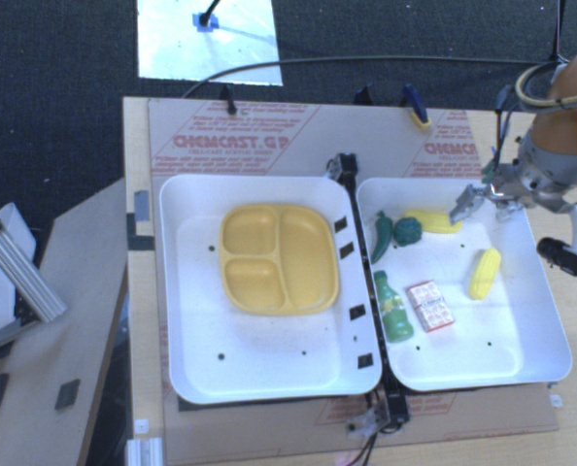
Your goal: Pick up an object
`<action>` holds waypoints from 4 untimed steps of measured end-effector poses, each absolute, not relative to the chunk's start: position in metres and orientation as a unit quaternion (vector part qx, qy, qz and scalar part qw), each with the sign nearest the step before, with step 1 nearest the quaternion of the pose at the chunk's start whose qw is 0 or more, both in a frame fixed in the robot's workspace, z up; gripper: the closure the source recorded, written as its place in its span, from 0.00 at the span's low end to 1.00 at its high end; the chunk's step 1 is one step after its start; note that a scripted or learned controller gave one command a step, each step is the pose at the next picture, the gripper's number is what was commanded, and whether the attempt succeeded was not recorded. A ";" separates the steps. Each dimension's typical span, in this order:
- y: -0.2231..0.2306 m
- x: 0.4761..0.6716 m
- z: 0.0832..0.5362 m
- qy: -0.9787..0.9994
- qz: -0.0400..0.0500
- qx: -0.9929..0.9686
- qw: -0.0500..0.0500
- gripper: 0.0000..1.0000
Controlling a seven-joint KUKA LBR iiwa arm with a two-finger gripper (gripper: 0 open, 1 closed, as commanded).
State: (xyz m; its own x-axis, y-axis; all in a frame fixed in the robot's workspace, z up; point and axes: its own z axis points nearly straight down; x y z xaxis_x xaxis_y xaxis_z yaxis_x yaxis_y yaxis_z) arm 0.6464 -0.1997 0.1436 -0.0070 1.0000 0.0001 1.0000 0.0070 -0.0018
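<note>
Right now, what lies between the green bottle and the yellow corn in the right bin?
In the camera view, a small red-and-white box lies on the bin floor between the green bottle and the yellow corn.

Even overhead light, soft shadows, white bins point(269, 382) bright, slight blur.

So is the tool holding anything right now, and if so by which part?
Nothing is held. The tool hangs over the right bin's far edge, just beyond the yellow banana, with nothing between its fingers.

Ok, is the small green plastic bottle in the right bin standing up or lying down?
Lying down. The green bottle rests lengthwise on the floor of the right white bin, beside the divider.
</note>
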 end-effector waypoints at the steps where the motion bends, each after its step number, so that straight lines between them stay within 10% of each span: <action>1: -0.199 0.646 0.091 -0.710 0.001 -0.705 0.001 0.00; 2: -0.199 0.648 0.105 -0.710 -0.001 -0.704 -0.002 1.00; 4: -0.193 0.657 0.220 -0.709 -0.002 -0.705 -0.003 1.00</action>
State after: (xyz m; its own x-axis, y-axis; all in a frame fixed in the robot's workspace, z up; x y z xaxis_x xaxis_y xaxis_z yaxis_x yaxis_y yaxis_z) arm 0.6574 -0.1932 0.2205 -0.0068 1.0000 -0.0022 1.0000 0.0068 0.0070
